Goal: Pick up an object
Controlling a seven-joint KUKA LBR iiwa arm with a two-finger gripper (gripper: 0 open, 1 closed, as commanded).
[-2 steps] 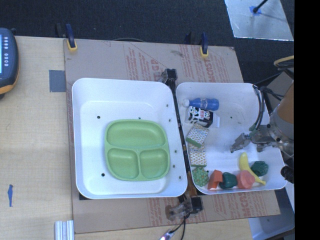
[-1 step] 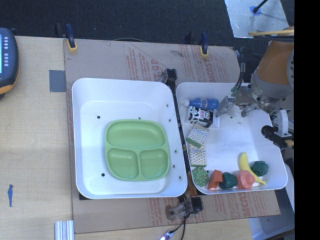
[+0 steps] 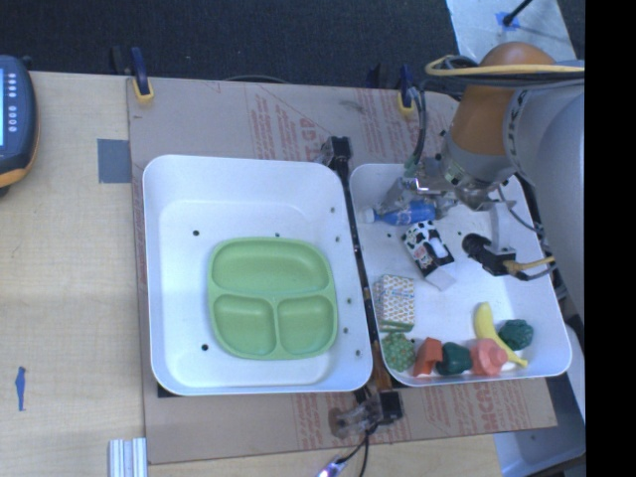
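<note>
My gripper (image 3: pixel 425 189) hangs low over the back left part of the right bin (image 3: pixel 553 318). Just under and in front of it lies a blue and clear item (image 3: pixel 400 213); whether they touch I cannot tell. A black-and-white spotted item (image 3: pixel 427 245) rests a little nearer the bin's middle. Further forward stands a small patterned box (image 3: pixel 396 299). Along the front wall lie a green leafy piece (image 3: pixel 398 350), an orange piece (image 3: pixel 428 356), a dark green piece (image 3: pixel 455 359), a pink piece (image 3: pixel 487 358), a yellow banana (image 3: pixel 485 322) and a broccoli (image 3: pixel 516 334).
The left bin (image 3: pixel 171 266) holds a green divided plate (image 3: pixel 270 297). Between the two bins runs a narrow gap with black clamps (image 3: pixel 339 151) at the back. A dark device (image 3: pixel 14 117) sits at the bench's far left edge.
</note>
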